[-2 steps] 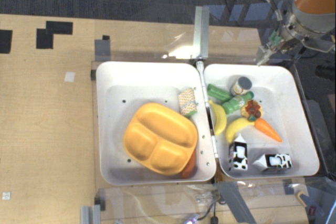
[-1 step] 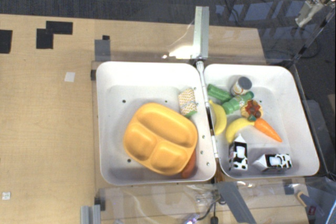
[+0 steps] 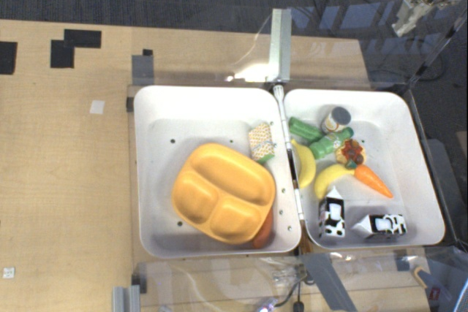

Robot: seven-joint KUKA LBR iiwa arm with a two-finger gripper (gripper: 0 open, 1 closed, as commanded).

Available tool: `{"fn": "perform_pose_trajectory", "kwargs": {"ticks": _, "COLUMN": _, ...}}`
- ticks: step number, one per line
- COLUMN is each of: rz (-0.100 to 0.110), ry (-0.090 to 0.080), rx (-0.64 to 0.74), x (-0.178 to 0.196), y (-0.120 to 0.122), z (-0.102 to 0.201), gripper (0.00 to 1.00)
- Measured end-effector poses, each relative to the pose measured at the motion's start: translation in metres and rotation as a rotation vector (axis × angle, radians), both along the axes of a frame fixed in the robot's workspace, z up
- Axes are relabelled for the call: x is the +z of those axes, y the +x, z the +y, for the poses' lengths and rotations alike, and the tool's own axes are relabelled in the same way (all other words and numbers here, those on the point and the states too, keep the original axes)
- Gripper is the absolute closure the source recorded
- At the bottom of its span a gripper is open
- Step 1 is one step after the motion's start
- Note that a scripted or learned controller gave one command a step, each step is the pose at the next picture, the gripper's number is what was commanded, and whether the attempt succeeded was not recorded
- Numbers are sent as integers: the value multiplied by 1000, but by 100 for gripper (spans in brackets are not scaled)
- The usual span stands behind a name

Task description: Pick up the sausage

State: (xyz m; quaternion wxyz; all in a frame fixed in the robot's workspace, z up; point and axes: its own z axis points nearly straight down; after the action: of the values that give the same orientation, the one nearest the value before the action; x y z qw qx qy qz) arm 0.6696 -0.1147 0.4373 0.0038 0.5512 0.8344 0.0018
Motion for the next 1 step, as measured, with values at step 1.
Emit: {"fn": "perform_pose_trajectory", "kwargs": {"ticks": 1, "rz": -11, "ry": -2, "rx": 5, "x": 14, "y": 1, "z": 2, "gripper": 100}}
